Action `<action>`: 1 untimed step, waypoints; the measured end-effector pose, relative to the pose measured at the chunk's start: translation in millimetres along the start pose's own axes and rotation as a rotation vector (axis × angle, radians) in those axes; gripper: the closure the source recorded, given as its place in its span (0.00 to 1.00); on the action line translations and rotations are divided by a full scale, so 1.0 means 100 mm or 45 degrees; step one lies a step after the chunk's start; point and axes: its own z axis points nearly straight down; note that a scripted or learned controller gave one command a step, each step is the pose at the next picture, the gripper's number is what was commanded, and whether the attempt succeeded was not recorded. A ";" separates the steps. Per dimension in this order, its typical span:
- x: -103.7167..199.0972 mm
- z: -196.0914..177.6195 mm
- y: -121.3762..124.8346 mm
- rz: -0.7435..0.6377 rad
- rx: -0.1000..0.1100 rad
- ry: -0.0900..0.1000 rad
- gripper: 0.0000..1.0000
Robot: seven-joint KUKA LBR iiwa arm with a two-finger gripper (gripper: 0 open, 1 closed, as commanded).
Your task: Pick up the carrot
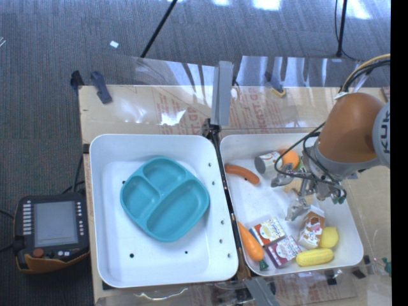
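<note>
Where bench [146,110] meets dark carpet [38,43], tripod legs [162,21] stand; hand [299,206] state unclear.

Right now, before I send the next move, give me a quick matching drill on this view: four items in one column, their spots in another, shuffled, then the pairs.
Items:
1. carrot
2. blue divided plate
3. sausage
4. corn cob

Places:
A. left bin
B. right bin, top left area
C. right bin, against the left wall near the bottom
D. right bin, bottom right corner

Pairs: 1-C, 2-A, 3-B, 4-D
</note>
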 end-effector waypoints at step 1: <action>-0.01 -0.11 0.01 -0.001 -0.001 -0.004 1.00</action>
